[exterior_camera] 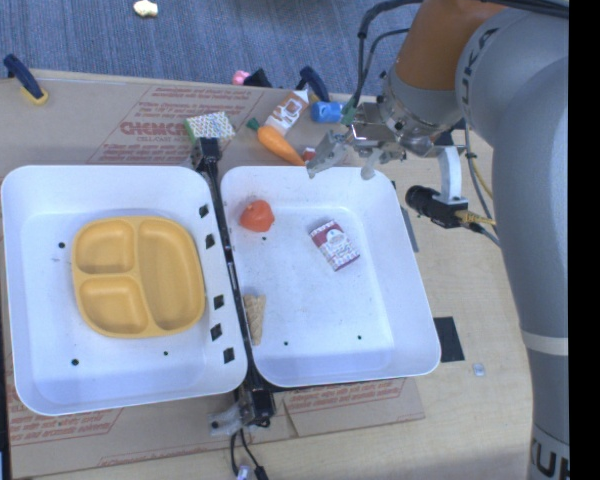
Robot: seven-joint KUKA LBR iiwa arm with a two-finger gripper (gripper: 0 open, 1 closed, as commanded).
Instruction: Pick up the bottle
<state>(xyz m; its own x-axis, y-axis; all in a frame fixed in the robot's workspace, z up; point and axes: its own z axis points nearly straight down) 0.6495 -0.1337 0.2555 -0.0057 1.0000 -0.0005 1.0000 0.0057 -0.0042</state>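
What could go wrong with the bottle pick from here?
1. The bottle lies on the cardboard behind the right bin, outside both bins, so a grasp aimed inside a bin would likely miss it.
2. The carrot lies right beside the bottle; the gripper could catch or push it instead.
3. The gripper hovers at the bin's far rim and may clip it descending.

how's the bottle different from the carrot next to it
The bottle is white with an orange label and a blue cap; the carrot is plain orange with a green tip. The bottle lies farther back, its cap end pointing toward the tool; the carrot lies nearer the right bin. Both lie on the cardboard outside the bins.
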